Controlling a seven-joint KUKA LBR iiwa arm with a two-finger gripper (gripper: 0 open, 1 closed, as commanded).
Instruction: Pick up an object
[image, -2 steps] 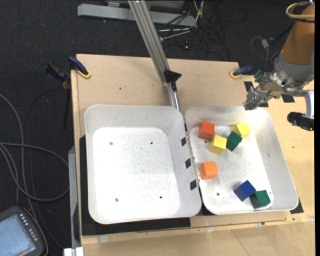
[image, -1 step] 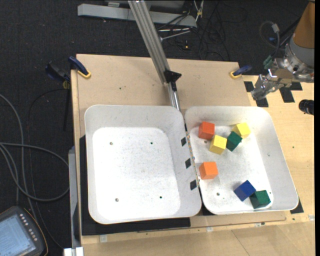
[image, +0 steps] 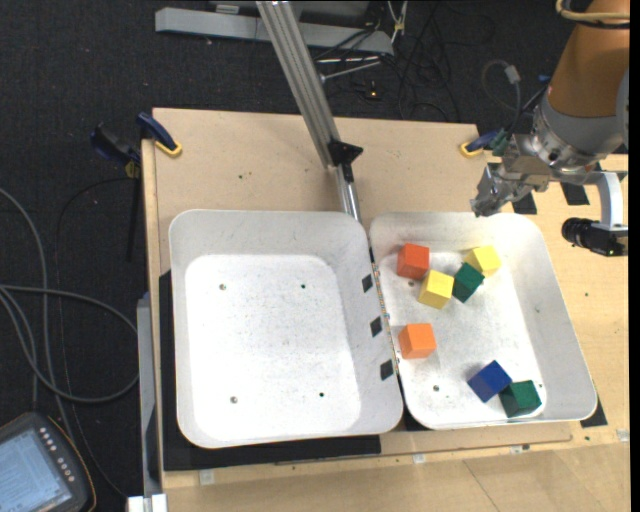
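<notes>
Arm (image: 590, 75) angled down, hand (image: 492, 203) over right bin's (image: 560, 330) far rim

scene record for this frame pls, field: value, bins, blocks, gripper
left bin: no blocks in it
right bin: seven blocks
orange blocks: one near the top left, one by the divider side
yellow blocks: one at the top, one lower
green blocks: one between the yellows, one in the bottom right corner
blue block: touching the corner green
gripper: above the right bin's far edge, nothing visibly held
fingers: cannot tell
</notes>
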